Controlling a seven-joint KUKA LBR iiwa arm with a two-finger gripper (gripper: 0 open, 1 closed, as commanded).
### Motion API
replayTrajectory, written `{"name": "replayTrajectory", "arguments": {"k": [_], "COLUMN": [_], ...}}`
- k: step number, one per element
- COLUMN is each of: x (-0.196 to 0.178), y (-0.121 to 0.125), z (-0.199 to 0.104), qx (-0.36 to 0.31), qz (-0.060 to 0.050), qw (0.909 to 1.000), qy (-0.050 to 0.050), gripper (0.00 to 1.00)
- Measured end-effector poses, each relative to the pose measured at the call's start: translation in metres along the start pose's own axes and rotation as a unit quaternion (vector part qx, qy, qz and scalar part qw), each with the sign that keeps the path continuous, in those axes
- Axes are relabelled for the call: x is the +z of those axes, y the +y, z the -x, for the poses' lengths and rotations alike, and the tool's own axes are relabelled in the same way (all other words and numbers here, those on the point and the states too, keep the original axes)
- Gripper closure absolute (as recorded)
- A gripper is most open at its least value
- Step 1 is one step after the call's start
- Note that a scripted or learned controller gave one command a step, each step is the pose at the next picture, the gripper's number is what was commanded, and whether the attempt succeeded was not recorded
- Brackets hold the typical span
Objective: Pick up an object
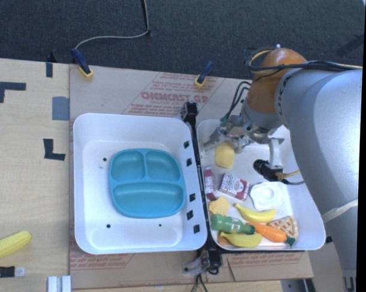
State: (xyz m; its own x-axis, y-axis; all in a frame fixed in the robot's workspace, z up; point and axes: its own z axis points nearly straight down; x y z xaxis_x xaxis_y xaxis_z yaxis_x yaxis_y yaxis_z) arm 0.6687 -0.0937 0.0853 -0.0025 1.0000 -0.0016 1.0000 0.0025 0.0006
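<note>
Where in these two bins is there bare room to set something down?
The left bin has bare floor all around the blue plate, widest along its near edge and left side. The right bin is crowded: banana, carrot, waffle and packets fill its near half, and the tool hangs over the yellow lemon at its far end.

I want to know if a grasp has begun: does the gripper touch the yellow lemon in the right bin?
Cannot tell. In the camera view the gripper sits directly above the yellow lemon and overlaps its top edge, with neither contact nor gap plain.
</note>
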Motion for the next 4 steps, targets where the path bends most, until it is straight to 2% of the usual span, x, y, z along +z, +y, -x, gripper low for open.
{"name": "replayTrajectory", "arguments": {"k": [2,3,4], "x": [0.0,-0.01,-0.099], "y": [0.0,0.0,-0.12], "z": [0.001,0.001,-0.015], "qx": [0.0,-0.001,0.001], "qz": [0.0,0.0,-0.001], "qw": [1.0,1.0,1.0], "qy": [0.0,-0.001,0.001], "gripper": [0.0,1.0,1.0]}}
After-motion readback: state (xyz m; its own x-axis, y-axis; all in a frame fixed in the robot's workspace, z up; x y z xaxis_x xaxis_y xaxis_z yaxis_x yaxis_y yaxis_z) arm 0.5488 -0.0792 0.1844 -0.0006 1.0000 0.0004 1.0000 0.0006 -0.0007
